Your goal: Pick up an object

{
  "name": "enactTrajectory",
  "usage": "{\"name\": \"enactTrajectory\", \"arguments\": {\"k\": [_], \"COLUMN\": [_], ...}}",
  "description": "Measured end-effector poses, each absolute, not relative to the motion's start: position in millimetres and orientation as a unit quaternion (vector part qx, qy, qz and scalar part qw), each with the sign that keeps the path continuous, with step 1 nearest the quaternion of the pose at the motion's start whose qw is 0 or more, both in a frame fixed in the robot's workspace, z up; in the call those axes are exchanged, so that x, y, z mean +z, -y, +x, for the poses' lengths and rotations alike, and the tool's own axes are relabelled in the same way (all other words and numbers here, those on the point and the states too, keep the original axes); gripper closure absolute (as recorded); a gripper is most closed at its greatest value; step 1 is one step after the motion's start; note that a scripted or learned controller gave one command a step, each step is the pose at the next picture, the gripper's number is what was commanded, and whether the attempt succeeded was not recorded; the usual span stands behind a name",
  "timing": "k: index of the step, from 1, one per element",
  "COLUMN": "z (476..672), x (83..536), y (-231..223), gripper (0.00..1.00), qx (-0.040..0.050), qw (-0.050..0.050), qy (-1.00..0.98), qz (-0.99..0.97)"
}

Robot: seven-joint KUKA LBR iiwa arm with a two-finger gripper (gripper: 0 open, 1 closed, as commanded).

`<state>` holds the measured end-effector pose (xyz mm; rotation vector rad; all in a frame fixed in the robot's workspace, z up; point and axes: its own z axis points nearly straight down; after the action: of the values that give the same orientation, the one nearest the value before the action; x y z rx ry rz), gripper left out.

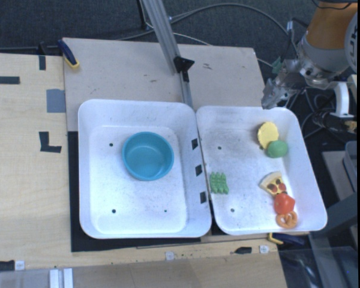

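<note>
Even, fairly bright overhead light falls on the bench, and the two white bins show clearly with only faint, soft shadows along their inner walls and near rims. The blue bowl in the left bin carries a mild sheen on its inside and casts almost no shadow, while the dark floor at the far side looks dim and grainy. The picture is low in resolution and slightly soft throughout, with the gripper at the far right smeared and the small objects in the right bin lacking fine detail.
</note>
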<state>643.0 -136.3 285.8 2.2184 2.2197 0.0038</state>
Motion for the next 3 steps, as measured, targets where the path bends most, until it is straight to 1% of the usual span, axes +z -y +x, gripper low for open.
{"name": "enactTrajectory", "arguments": {"k": [1,3], "z": [646.9,651.0], "x": [271,234], "y": [95,-12], "gripper": [1.00,1.00], "qx": [-0.0002,-0.0003], "qw": [-0.001,-0.001], "qy": [-0.708,-0.708], "qz": [0.706,0.706]}}
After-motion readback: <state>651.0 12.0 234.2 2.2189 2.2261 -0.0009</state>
